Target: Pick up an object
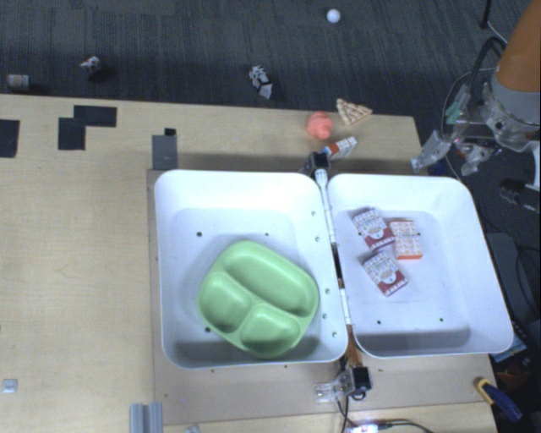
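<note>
From my seat I see the two white bins side by side on the wooden bench. The left bin (173, 254) carries a green divided plate (258, 296), three compartments, lying slightly tilted toward the near left corner of the bin. The right bin (473, 279) has three small red-and-white packets: one (368, 224) toward the far left, one (407, 238) just beside it on the right, and one (384, 273) a little nearer to me. The first two look to be touching or almost so; the third sits close under them.

The arm comes in at the upper right, its orange band at the frame's edge. The gripper (439, 149) hangs outside the bins, past the far right corner of the right bin, well apart from the packets and the plate. I cannot tell how its pincer stands; the end is a small pale shape against clutter and cables. I see nothing held in it.

On the bench beyond the bins lie a pink ball (319, 125), a tan wedge-shaped piece (353, 111) and a small red-and-white tube (341, 148) near where the bins meet. Black tape marks (84, 125) sit on the wood at far left. On the dark carpet farther back are a small white ball (333, 15) and a few bits I can't identify
</note>
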{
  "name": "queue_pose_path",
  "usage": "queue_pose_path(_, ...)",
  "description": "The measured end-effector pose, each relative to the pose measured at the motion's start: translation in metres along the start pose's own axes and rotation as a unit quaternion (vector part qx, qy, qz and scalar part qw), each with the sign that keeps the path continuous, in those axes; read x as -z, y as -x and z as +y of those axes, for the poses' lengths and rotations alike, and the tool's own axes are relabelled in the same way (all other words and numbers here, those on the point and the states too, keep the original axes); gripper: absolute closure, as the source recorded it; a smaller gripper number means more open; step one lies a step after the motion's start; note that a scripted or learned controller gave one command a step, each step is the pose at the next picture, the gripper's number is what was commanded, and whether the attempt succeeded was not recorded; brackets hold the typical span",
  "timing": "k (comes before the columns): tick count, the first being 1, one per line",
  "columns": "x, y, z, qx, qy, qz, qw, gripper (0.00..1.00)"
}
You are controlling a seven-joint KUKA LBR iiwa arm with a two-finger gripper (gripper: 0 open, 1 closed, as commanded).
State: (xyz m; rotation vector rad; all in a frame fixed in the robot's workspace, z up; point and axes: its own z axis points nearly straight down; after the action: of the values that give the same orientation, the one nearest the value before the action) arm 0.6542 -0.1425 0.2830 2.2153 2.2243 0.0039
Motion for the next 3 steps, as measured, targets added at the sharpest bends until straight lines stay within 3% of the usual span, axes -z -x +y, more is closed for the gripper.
queue_pose_path(1,-0.143,-0.010,0.013,0.001,-0.002,0.001,1.0000,0.00)
queue_pose_path(2,-0.192,-0.034,-0.039,-0.001,0.008,-0.003,1.0000,0.00)
queue_pose_path(3,-0.179,-0.034,-0.036,-0.001,0.012,-0.003,0.9999,1.00)
